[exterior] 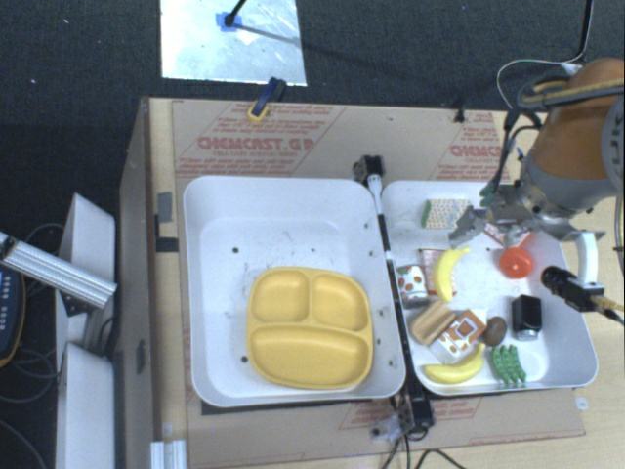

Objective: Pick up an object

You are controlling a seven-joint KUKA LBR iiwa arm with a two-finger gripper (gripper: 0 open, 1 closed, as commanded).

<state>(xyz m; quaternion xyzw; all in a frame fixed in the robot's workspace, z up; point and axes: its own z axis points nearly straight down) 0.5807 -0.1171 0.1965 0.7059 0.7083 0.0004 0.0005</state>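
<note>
While the gripper [491, 221] sits low over the right bin's [576, 355] upper part, its fingers are too blurred to read, so can't tell how far apart they are or whether anything is between them. Closest candidates: an orange-red round item [516, 261], maybe a tomato, just right of the gripper, partly under the wrist; a patterned card or packet [444, 211] just left of it. Something reddish lies directly below the gripper, mostly hidden.

Rest of the right bin: upright banana [446, 273] mid-bin, second banana [455, 369] along the front wall, small printed box [411, 281] by the left wall, tan bread-like piece [432, 321], orange-white box [461, 331], brown oval thing [495, 331], green ridged item [507, 363], black block [526, 316]. Arm body cuts off the bin's far right corner.

Left bin [220, 223]: yellow three-compartment plate [311, 326], front centre.

Both bins sit on a brown board [293, 140] printed in red; dark carpet [68, 66] around it, silver sheet [229, 25] behind.
</note>
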